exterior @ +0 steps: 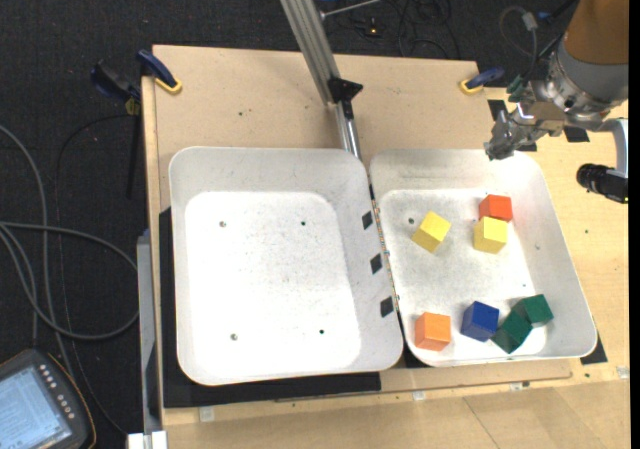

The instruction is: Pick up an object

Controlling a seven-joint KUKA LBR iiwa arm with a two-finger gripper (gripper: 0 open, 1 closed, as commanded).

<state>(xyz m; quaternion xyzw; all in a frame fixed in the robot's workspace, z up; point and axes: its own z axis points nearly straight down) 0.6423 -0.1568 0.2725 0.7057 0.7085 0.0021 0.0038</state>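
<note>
Currently itemised, working from the upper right of the frame downward. Arm: grey with orange band, reaching in at the upper right corner. Gripper: hanging over the top rim of the right bin, nothing showing between its tips; whether it is released or clenched cannot be told at this size.

Right bin, occupying the right half of the frame, is holding seven blocks:
- red block, upper area, sitting just above and touching the yellow block;
- second yellow block, lying to the left of that pair, turned at an angle;
- orange block, resting at the lower left of the bin;
- blue block, sitting just right of it;
- two green blocks, crowding together at the lower right, beside the blue one.

Left bin: lying in the centre-left of the frame, alongside the right bin.
</note>
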